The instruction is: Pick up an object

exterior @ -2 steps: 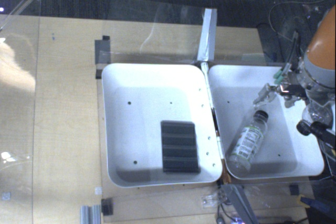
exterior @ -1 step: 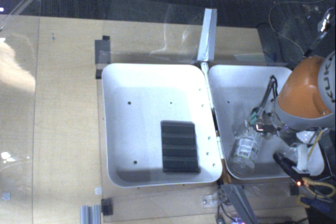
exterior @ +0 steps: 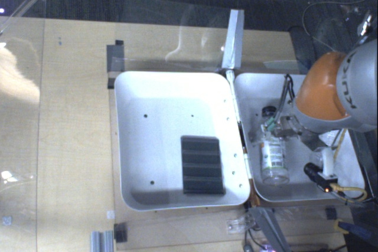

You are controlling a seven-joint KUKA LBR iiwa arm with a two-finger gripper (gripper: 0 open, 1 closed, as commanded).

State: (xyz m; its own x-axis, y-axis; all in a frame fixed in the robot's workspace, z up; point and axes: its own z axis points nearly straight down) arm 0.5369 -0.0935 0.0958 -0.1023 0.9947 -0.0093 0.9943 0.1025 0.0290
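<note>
A clear plastic bottle (exterior: 274, 159) with a pale label lies lengthwise in the right bin (exterior: 260, 88), near its front left corner. A dark round end, perhaps its cap (exterior: 269, 111), points to the back. My gripper (exterior: 277, 128) hangs low over the bottle's upper part, under the orange-banded wrist (exterior: 319, 94) that reaches in from the right. The wrist body hides how the gripper meets the bottle. A black ribbed rectangular block (exterior: 202, 165) lies flat in the left bin (exterior: 142, 91), toward its front right.
A thin rim between the two bins (exterior: 239, 127) runs just left of the bottle. A clear panel and a metal post (exterior: 234, 38) stand behind the bins. Wooden bench surface (exterior: 65, 127) stretches to the left.
</note>
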